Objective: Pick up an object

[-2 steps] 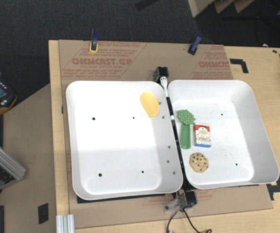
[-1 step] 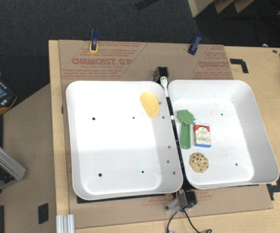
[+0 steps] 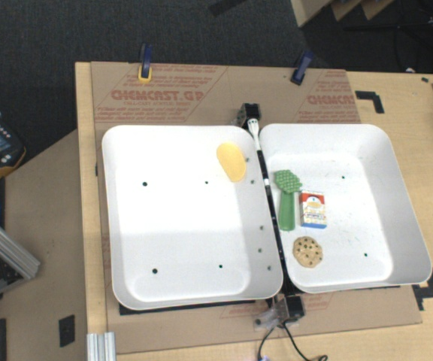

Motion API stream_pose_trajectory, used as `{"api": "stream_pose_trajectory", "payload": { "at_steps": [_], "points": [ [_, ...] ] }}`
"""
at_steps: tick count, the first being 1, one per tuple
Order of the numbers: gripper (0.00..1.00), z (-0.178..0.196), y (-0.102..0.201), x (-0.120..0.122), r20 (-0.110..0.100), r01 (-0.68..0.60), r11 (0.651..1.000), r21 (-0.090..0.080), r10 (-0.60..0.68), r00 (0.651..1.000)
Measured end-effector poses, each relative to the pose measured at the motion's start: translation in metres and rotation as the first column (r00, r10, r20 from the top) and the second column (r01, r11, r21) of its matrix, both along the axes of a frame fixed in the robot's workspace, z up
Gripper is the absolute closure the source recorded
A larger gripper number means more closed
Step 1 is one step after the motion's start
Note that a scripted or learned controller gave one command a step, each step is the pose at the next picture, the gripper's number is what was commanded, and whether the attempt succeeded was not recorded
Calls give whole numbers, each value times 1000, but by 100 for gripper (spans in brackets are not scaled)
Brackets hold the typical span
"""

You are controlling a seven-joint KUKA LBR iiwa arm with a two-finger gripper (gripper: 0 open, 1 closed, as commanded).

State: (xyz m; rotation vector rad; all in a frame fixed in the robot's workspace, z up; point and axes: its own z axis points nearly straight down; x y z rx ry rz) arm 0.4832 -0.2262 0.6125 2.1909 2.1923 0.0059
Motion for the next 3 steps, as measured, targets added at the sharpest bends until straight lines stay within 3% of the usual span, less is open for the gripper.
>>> {"api": "stream_pose_trajectory", "payload": {
  "at_steps": [3],
  "points": [
    [100,33,-1,1,14,-1,1000,-11,1,1000]
  ]
}}
